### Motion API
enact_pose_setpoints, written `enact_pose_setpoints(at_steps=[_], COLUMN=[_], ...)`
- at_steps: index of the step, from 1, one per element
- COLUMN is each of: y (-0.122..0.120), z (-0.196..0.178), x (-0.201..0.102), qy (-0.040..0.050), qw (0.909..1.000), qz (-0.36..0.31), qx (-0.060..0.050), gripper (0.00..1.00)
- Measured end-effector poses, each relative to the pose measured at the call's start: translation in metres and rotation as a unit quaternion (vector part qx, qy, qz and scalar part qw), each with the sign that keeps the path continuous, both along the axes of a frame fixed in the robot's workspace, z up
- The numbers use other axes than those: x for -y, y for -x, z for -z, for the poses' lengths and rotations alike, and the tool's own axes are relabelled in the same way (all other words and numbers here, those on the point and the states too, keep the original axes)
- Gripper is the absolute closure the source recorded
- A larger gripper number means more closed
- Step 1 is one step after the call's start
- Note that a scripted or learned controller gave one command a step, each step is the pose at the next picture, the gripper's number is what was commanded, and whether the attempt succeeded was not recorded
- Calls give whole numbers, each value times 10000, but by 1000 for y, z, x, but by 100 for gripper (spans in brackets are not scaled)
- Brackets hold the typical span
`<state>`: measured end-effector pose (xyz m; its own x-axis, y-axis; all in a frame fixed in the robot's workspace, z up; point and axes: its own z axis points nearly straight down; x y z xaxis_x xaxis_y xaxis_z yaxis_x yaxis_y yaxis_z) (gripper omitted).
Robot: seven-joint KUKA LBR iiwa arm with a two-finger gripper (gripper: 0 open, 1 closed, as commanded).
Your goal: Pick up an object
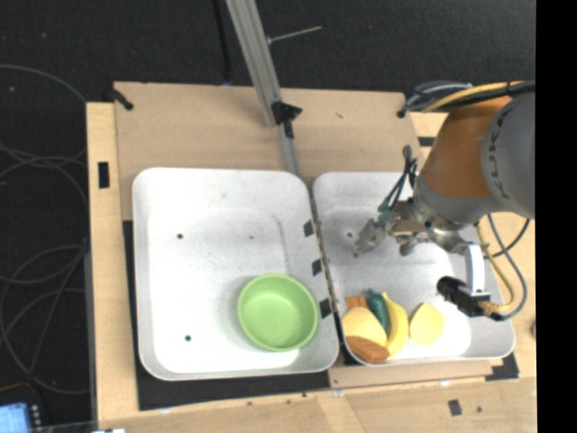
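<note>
A tan bench on dark floor carries two white bins. The left bin holds a green bowl. The right bin holds yellow and orange toy food along its near edge. The jaws hang spread and empty above it.

No text, label, brand name or number can be read anywhere in this view. The arm carries dark marks on its grey housing beside the orange band at the right edge (possibly part of the maker's lettering), but they are cut off and too blurred to spell out. A small blue lit patch sits in the bottom left corner on the floor, perhaps a screen, and nothing on it is legible either.
</note>
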<state>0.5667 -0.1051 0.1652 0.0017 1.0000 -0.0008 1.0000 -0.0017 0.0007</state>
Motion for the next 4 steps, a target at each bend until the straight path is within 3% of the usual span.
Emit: enact_pose_setpoints(at_steps=[1,2,3,4], y=[0,0,-1,8], z=[49,65,53,4], x=[-8,-6,-6,-2], qy=[5,11,-2,-5], qw=[10000,10000,10000,10000], qz=[9,6,25,7], qx=[-21,-12,11,4], gripper=[0,0,100,100])
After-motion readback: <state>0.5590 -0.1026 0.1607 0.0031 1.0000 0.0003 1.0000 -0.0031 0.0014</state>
